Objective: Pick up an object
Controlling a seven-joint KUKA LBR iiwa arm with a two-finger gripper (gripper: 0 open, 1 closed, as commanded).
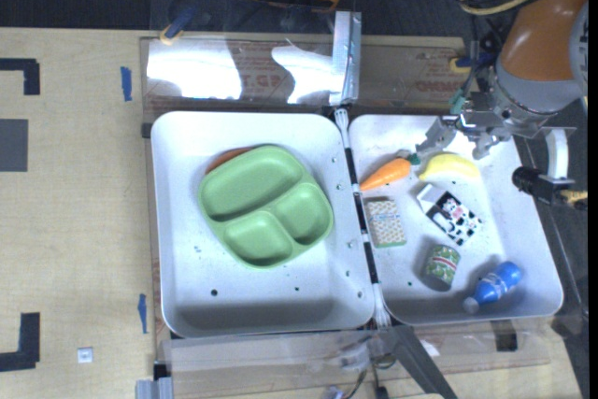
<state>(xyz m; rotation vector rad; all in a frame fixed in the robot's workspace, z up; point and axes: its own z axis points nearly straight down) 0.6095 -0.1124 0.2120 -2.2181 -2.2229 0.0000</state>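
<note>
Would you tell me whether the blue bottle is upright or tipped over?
Tipped over: the blue bottle lies on its side on the right bin's floor.

one fixed camera looks down at a slant on the bench (65,201) and both white bins (177,294), from moderately near.

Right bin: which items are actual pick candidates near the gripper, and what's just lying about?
In play:
gripper, open, hovering at the bin's back
yellow lemon, just under it
toy carrot, beside the lemon

Lying about:
patterned card
black-and-white box
green can
blue bottle
green divided plate, in the left bin
</note>
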